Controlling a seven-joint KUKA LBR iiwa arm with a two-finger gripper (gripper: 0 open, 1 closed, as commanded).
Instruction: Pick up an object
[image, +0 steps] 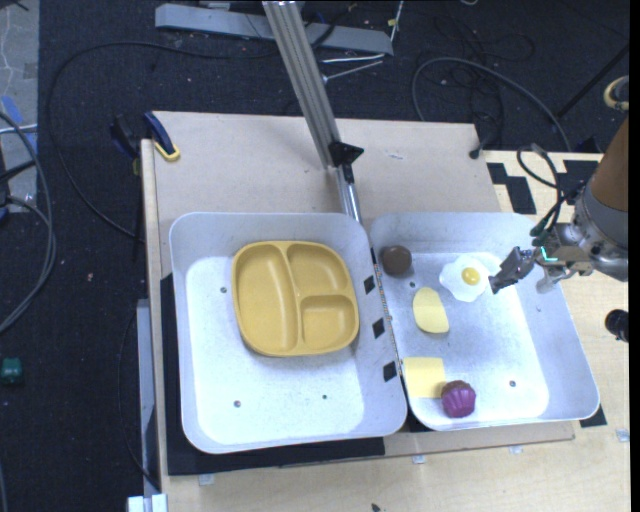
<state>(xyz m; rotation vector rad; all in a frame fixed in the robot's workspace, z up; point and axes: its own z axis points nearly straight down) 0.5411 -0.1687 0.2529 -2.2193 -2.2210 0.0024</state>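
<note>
The right bin (560, 345) holds several toy foods: a brown round piece (397, 260) at its back left, a fried egg (466, 277), a pale yellow oval piece (431, 311), a yellow square slice (424, 377) and a purple piece (458, 398) at the front. My gripper (512, 270) hangs over the bin's right part, just right of the egg, with its dark fingers pointing left toward it. Nothing sits between the fingers that I can make out.
The left bin (200, 390) bears a yellow divided plate (295, 297). A metal pole (310, 80) slants up from between the bins at the back. The wooden bench (250, 160) shows behind them, with cables on the dark floor around.
</note>
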